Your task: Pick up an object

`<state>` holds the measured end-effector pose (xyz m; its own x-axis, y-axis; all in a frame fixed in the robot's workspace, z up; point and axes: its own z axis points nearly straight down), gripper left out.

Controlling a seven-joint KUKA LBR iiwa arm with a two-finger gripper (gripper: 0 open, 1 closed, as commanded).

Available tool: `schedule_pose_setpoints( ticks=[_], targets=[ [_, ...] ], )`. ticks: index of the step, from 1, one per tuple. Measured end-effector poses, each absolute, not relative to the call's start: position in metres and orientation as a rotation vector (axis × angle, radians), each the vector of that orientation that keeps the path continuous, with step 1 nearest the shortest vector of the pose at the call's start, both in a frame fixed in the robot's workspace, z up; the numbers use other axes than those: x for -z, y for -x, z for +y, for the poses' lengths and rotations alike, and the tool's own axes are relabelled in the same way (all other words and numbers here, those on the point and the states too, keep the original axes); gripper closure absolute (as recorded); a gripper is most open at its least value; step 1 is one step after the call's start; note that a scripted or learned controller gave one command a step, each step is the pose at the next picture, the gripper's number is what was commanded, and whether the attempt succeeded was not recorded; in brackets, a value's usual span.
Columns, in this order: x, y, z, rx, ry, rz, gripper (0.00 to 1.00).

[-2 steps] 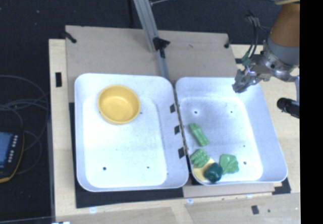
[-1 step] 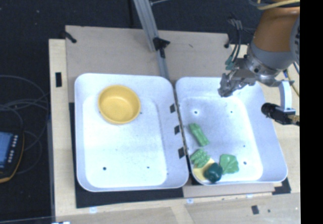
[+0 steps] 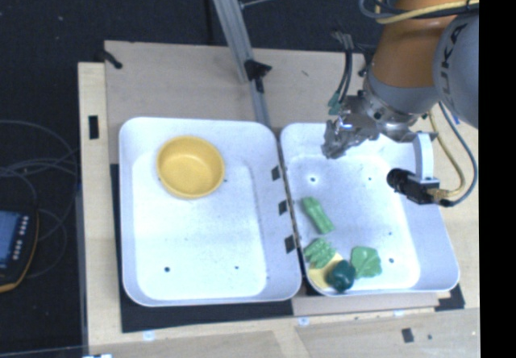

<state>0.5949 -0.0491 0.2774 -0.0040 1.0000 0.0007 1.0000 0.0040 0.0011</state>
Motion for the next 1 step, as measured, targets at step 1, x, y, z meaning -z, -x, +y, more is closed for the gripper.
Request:
schedule_pose_setpoints(
  ticks=[1],
  targets=[
    [-0.2784,-0.5827,0.0062,-0.002,-2.216,2.227,1.0]
  ],
)
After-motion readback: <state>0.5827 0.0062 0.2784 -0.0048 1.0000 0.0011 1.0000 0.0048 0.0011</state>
